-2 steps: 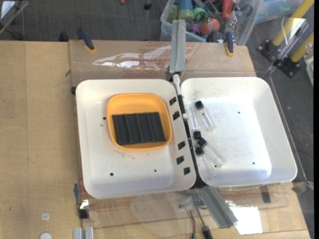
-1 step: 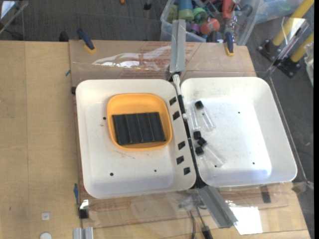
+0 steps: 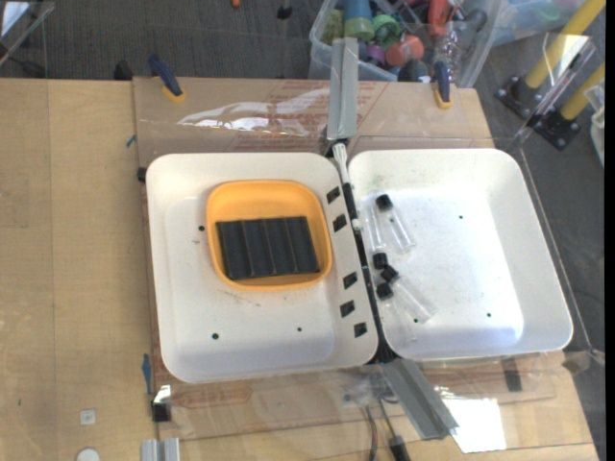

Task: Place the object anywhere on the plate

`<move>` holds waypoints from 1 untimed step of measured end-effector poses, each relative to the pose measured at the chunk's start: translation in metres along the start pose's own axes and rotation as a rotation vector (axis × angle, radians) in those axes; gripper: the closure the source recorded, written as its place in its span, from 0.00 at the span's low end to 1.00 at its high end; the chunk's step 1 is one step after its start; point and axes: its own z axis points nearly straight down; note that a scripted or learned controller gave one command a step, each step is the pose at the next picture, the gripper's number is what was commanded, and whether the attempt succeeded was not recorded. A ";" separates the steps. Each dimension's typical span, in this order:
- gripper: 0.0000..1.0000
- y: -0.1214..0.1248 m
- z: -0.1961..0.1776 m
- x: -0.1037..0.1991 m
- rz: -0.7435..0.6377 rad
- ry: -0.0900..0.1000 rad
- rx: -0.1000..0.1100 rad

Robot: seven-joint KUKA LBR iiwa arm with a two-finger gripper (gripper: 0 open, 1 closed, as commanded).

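Here, two shallow white bins sit side by side on a wooden bench (image 3: 67, 257), seen from above at a slant. In the left bin (image 3: 183, 334) lies an orange plate (image 3: 269, 194), square with rounded corners, placed toward the bin's far right part.

A flat black ribbed slab (image 3: 267, 248) lies on the plate. It is a rectangle with its long axis running left to right, tilted very slightly so its right end sits a touch farther from the camera. Its ribs run across the short way, front to back. The slab covers the near and middle part of the plate. Its near edge is close to the plate's near rim, and a bare orange strip shows along the far side, with narrow margins at the left and right.

Around the plate, the left bin's floor is bare to the left and along the near side. The plate's right rim comes near the wall shared by the two bins, where small black clips (image 3: 347, 307) sit in a row.

In the right bin (image 3: 480, 286), two clear tubes (image 3: 396, 227) with black caps lie near that shared wall. The bin's middle and right stand open.

Whether the gripper is open or closed cannot be told.
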 end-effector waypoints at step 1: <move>1.00 -0.003 0.000 -0.004 -0.384 0.000 0.000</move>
